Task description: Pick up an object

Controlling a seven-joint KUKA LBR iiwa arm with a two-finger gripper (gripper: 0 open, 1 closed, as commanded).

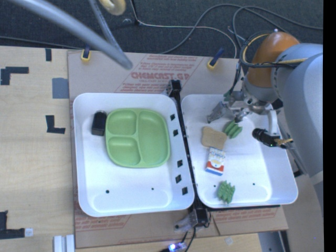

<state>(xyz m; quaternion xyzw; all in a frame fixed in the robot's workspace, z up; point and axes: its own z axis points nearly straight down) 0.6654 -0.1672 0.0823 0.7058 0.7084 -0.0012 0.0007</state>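
Two white bins sit side by side. Left bin (86, 193) holds a green divided plate (138, 137) and a black block (98, 123). Right bin (262, 188) holds a tan pad (213, 137), a small carton (215, 160), its print unreadable, and two green toys (226, 191); the end effector (227, 111), fingers spread, hovers beside the upper one (232, 129). Cardboard lettering (157, 75) reads partly "CHEMCAST".

right bin (273, 185) crowded centrally by green toy (232, 129), card (213, 137), carton (216, 161)

Looking down from high above at a slant on both white bins (84, 140), arm (302, 88) at right.
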